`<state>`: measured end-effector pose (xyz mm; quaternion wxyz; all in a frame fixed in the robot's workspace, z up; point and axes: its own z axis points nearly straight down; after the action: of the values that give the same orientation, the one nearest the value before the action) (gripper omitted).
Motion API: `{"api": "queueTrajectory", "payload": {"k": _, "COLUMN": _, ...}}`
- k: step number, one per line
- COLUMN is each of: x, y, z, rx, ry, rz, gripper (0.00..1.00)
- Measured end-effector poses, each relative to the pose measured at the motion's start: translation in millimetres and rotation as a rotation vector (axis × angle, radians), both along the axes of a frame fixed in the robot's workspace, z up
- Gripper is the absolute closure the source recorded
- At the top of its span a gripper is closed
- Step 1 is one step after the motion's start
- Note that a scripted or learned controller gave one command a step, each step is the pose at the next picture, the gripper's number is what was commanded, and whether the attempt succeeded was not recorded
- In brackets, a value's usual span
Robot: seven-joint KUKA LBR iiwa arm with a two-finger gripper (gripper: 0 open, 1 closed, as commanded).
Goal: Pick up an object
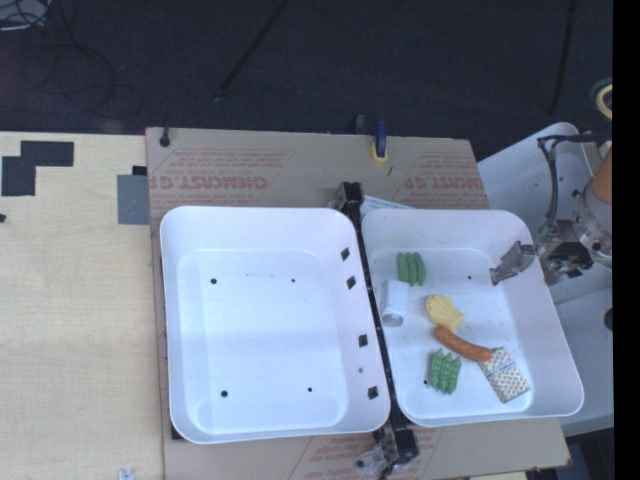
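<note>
**Gripper at the right rim, objects to the lower left**

The gripper (pixel 512 263) was positioned over the upper right part of the right bin (pixel 560 368), close to its right rim, at the end of the arm entering from the right side of the camera view. Whether it was apart or together could not be told at this size and slant; no object was visible in it.

All candidate objects lay in the right bin, to the left of and below the gripper in the view. The yellow corn piece (pixel 444 312) was among the nearest, down and to the left. The orange sausage (pixel 463 344) lay just below the corn, with its long axis running from upper left to lower right. A patterned packet (pixel 505 374) lay at the sausage's lower right end, more directly below the gripper but farther off. A green pod cluster (pixel 444 370) lay just beside the sausage on its lower side. A second green cluster (pixel 410 267) sat level with the gripper but well apart, toward the bin divider. A small white cylinder (pixel 394 302) stood near the divider, the farthest from the gripper.

The left bin (pixel 180 368) held no candidate.

Judgement: the pick was not yet made. The coming move required travel down and to the left in the view. For the sausage, closure across the short axis would be required.
</note>
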<state>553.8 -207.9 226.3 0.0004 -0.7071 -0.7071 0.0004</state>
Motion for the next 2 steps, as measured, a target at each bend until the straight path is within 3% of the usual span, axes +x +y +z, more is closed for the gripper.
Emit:
{"api": "queueTrajectory", "payload": {"k": 1, "x": 59, "y": -6, "z": 150, "rx": -0.007, "ry": -0.019, "rz": 0.003, "gripper": 0.00}}
{"api": "queueTrajectory", "payload": {"k": 2, "x": 70, "y": -5, "z": 317, "rx": -0.006, "ry": -0.017, "rz": 0.004, "gripper": 0.00}}
